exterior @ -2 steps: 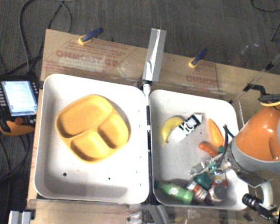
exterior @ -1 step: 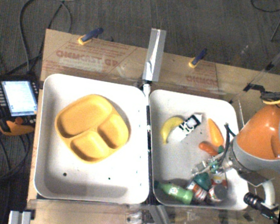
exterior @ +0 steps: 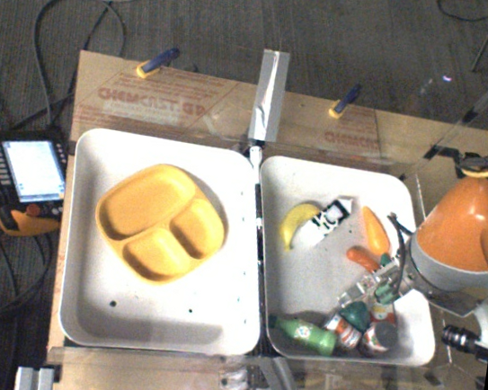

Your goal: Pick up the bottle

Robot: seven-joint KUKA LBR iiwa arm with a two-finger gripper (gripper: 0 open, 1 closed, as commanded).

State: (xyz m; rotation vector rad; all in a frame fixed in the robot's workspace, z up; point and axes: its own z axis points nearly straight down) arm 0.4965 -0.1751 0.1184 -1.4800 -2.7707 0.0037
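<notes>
A green bottle point(exterior: 306, 334) lies on its side along the front wall of the right bin point(exterior: 346, 179), its cap pointing left. My gripper point(exterior: 374, 292) is low over the right bin's right side, above a heap of small items. It is up and to the right of the bottle and apart from it. The grey arm with its orange band point(exterior: 460, 229) comes in from the right and hides part of the bin's right wall.
Under and beside the gripper lie a red can point(exterior: 376, 337), a dark green item point(exterior: 354, 317) and other small pieces. A banana point(exterior: 295, 222), a white and black pack point(exterior: 326, 220) and orange carrots point(exterior: 375, 229) lie further back. The left bin point(exterior: 83, 238) holds a yellow divided plate point(exterior: 161, 222).
</notes>
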